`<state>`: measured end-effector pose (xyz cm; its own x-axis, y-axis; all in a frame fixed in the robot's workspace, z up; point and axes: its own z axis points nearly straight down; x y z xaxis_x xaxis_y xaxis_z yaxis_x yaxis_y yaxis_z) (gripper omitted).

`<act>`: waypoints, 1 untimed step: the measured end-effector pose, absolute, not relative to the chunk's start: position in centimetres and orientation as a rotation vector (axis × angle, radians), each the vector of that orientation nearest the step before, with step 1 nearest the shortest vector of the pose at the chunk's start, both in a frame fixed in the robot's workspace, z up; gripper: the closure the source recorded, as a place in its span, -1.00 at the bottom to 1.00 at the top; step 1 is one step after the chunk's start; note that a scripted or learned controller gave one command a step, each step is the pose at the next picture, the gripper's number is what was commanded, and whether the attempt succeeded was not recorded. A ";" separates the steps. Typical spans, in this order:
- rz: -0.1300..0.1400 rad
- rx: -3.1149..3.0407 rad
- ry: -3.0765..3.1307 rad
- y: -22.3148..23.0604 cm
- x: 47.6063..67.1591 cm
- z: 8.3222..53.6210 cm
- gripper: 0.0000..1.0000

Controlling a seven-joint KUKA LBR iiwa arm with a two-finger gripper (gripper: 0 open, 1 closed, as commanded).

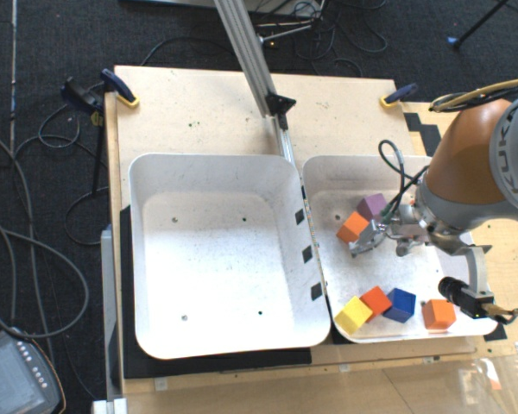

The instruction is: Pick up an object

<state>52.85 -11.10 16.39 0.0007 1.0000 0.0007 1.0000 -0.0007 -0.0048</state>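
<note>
The gripper (369, 238) sits low in the right bin (328, 179), just beside an orange cube (352, 227) and purple cube (374, 204). I can't tell how it's set; nothing looks lifted yet, so the pick remains.

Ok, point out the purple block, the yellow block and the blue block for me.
purple block (375, 205): camera view, its top face.
yellow block (354, 315): camera view, middle of its top face.
blue block (401, 304): camera view, its top face.
</note>
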 end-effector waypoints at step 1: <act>0.005 -2.220 -2.217 -10.9 52.9 12.1 -1.00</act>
